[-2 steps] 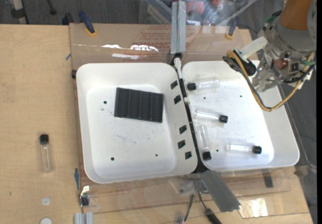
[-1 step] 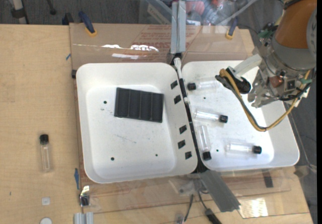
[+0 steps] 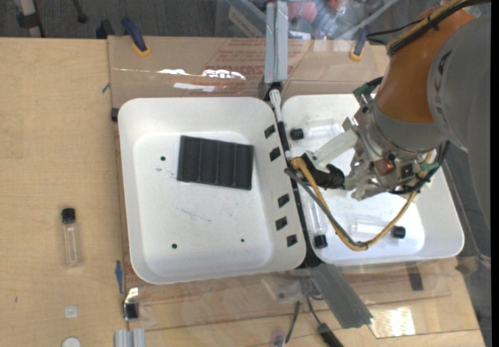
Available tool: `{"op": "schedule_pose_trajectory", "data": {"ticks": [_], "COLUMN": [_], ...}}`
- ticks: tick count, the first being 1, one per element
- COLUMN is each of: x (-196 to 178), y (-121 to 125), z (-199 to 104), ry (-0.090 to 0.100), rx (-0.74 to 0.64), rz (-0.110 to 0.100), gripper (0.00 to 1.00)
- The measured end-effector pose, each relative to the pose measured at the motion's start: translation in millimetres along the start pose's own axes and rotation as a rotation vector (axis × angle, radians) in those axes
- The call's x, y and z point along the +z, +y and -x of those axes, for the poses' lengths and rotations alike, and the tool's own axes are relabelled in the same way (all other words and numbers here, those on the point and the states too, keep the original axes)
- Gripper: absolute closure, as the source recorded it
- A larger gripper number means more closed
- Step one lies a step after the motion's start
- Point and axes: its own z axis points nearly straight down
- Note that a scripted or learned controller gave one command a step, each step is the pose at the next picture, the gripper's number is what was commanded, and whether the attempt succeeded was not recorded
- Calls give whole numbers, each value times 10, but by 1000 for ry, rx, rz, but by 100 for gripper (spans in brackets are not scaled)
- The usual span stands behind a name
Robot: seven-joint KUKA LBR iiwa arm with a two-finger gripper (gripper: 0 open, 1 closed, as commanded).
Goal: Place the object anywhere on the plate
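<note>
The grey arm with its orange band (image 3: pixel 413 72) reaches in from the right and hangs low over the right-hand shallow white bin (image 3: pixel 437 240), its claw (image 3: pixel 366 174) down among wiring and a looping yellow cable (image 3: pixel 343 228). Whether the claw is wide, narrow or carrying anything cannot be told from here; the wrist and cables hide that part.

The dark, ribbed rectangular plate (image 3: pixel 216 161) lies flat in the left-hand shallow white bin (image 3: pixel 148 252), toward its far side, with nothing on it. The object meant for it is hard to pick out: a pale, clear-looking piece (image 3: pixel 366 224) on the right bin's floor just near of the claw may be it, but that is a guess.

The likely trouble is a miss. A see-through thing on a white floor gives little to aim at, and the claw could close on air or nudge it away. The raised divider with black clips (image 3: pixel 281 182) between the bins could also catch a low carry, and the slack cable could drag across the bin floor.
</note>
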Motion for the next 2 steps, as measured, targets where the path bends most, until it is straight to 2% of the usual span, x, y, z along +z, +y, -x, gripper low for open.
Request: {"op": "schedule_pose_trajectory", "data": {"ticks": [1, 2], "x": [169, 908], "y": [-1050, -1802], "z": [50, -151], "ry": [1, 1], "rx": [-48, 22], "rz": [1, 1], "gripper": [100, 100]}}
